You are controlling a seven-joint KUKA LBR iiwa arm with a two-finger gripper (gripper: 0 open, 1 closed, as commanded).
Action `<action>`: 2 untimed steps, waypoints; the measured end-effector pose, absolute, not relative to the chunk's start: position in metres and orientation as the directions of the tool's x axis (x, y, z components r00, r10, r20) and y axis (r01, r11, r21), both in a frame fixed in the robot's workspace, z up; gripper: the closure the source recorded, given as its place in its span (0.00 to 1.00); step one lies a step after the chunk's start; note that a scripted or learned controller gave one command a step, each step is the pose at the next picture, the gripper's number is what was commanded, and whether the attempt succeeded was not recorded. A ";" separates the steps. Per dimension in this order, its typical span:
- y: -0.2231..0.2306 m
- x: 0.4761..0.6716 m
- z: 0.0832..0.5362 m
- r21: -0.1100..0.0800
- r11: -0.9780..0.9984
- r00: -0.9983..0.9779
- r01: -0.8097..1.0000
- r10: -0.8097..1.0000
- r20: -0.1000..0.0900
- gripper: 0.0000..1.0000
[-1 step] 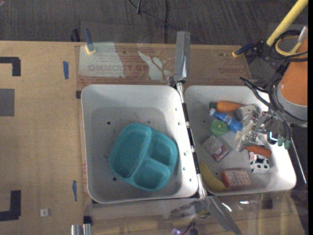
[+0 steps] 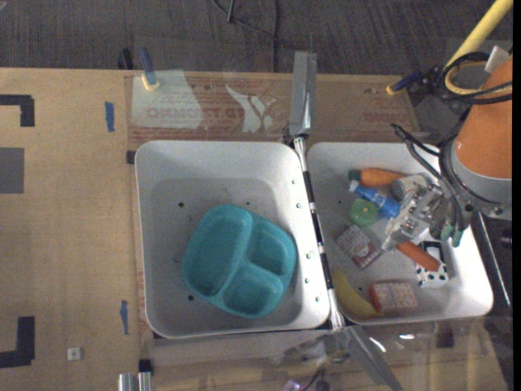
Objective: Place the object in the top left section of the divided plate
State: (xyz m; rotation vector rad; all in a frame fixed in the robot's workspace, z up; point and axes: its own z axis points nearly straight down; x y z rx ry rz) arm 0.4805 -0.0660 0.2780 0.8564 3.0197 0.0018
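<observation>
A: Jaws?
B: Impossible to tell, released or clenched. Gripper (image 2: pixel 411 218) low in the right bin (image 2: pixel 476 296), amid the clutter; nothing clearly seen between its tips.

A: Just beside it?
B: Orange carrot-like piece (image 2: pixel 420 256) at lower right, black-and-white die (image 2: pixel 434 277) beyond. Blue bottle (image 2: pixel 379 201) and green round lid (image 2: pixel 365 212) to the left, orange-capped item (image 2: pixel 377 177) above. Patterned flat packet (image 2: pixel 356 245) lower left.

A: Farther out?
B: Yellow banana (image 2: pixel 352 296) and pinkish block (image 2: pixel 394 296) near the front wall.

A: Divided plate?
B: Teal, three sections, lying tilted in the left bin (image 2: pixel 163 169). Divided plate (image 2: pixel 239 259) well apart from the gripper.
</observation>
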 end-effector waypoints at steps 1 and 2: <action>0.007 0.533 0.202 0.002 0.929 -0.929 0.369 0.369 -0.002 1.00; 0.007 0.533 0.202 0.002 0.929 -0.929 0.370 0.370 -0.003 0.00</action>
